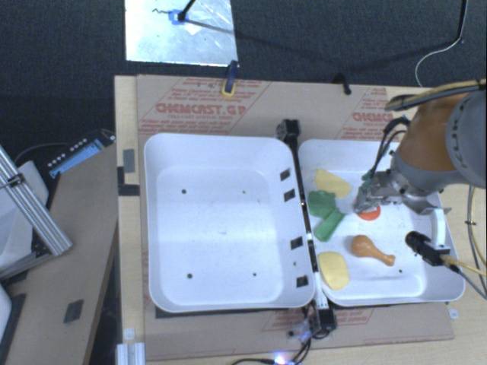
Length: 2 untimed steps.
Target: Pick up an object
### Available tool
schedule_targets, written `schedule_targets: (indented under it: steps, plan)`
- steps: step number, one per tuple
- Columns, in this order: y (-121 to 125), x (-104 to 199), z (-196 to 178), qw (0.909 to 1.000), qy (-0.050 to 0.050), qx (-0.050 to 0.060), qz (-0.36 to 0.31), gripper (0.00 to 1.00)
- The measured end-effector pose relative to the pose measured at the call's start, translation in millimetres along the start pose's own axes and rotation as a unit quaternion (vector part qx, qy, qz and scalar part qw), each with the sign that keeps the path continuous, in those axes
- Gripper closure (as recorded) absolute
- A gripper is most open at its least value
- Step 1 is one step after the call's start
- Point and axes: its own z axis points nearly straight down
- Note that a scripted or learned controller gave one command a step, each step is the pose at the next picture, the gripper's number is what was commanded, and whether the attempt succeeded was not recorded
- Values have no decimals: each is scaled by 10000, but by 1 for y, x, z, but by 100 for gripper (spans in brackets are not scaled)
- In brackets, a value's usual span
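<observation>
- Table: a flat surface covered by printed brown board, carrying two shallow white bins side by side.
- Left bin: white, with a few small dark marks on its floor.
- Right bin: white, touching the left bin along a shared middle edge; it holds all five loose items.
- Arm: grey with an orange band, reaching in from the right over the right bin.
- Claw: pointed down into the right bin, directly above the red object; whether it is wide or narrow cannot be told, and nothing is seen gripped in it.
- Red object: small, partly hidden under the claw, near the bin's centre.
- Green object: lies just left of the claw, close to the middle edge.
- Upper yellow piece: lies above the green object.
- Orange drumstick: lies below the red object, apart from it.
- Lower yellow piece: lies left of the drumstick, near the bin's front left corner.
</observation>
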Motion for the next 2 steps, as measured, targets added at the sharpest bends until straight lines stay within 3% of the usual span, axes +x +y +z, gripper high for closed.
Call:
schedule_targets:
  steps: [1,2]
  plan:
    - [-29,26,26,10000,14,30,15,100]
    - [-3,50,25,10000,5,-1,-16,100]
